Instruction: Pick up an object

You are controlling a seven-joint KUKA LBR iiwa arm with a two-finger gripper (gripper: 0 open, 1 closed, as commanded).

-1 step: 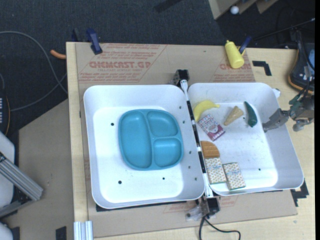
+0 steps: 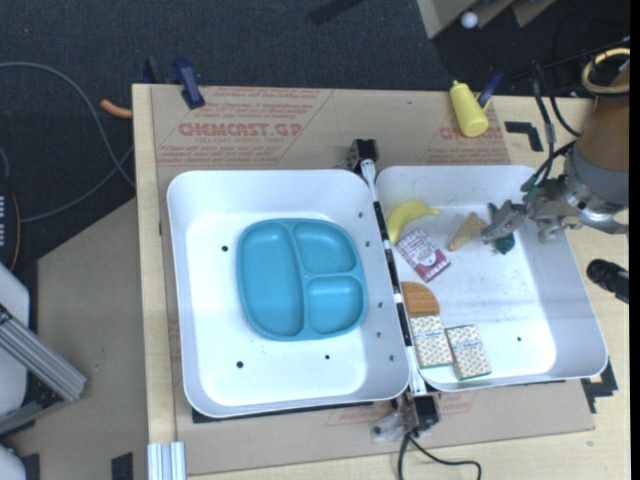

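Reaching in over the right bin (image 2: 560, 313), the gripper (image 2: 503, 230) hangs low at that bin's far side, and we cannot tell how it is set: it shows as a dark grey cluster with a teal tip, too small to read. Nothing can be seen held in it.

Just beside it, toward the bin's middle wall, lies a tan cone (image 2: 465, 232), the nearest candidate for the pick. Further toward that wall a banana (image 2: 408, 215) curves along the bin's far corner, with a small maroon packet (image 2: 423, 252) just on the near side of it. Along the same wall, nearer the bin's front, we see a brown wafer (image 2: 419, 297) and two boxes (image 2: 451, 349) side by side.

The left bin (image 2: 200, 268) across the wall bears a blue tray (image 2: 300, 276) with three compartments.

We judge the approach is in hand and no grasp is yet made. The next move, as we read it, calls for centring over one object, likely the cone, and descending without nudging it against the banana or the bin's far wall.
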